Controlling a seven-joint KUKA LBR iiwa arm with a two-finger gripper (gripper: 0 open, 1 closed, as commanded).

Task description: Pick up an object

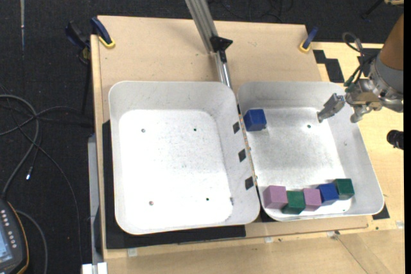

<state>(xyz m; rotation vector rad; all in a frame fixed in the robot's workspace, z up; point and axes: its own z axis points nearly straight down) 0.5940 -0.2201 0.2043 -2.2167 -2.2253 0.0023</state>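
While the gripper (343, 109) hangs spread and empty over the right bin's (359, 138) far right edge, the blue cube (255, 119) sits alone near its far left corner; five cubes (308, 197) crowd the near edge, risking a jammed, failed grasp.

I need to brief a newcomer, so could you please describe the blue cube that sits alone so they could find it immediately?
Look at the right-hand bin of the two white ones. Near its upper left corner, close to the divider between the bins, sits a blue cube. It stands alone, whereas the other blue cube is packed into a row of cubes along the bottom edge.
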